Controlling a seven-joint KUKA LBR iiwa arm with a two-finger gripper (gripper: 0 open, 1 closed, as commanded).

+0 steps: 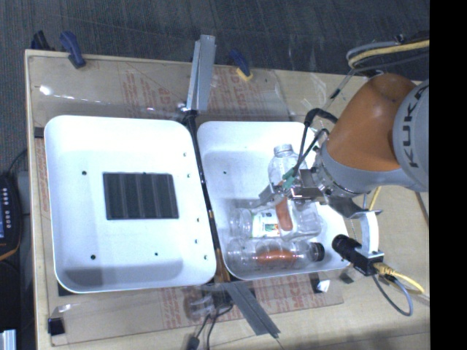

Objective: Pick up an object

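The right bin [226, 159] holds several clear plastic bottles. One bottle with a white cap [281, 165] lies toward the bin's back right. Another clear bottle with a green and white label [264, 224] lies in the middle. A third bottle with orange contents and a dark cap [273, 254] lies along the front wall. My gripper [286, 195] reaches down from the right over the middle of this pile, just above an orange-red item [282, 216]. The wrist body hides the fingertips.
The left bin [73, 144] has a dark ribbed rectangle [141, 195] on its floor. A metal divider bar [199, 71] stands between the bins at the back. Blue clamps [73, 49] hold the bench edge. Cables [394, 283] trail at the front right.
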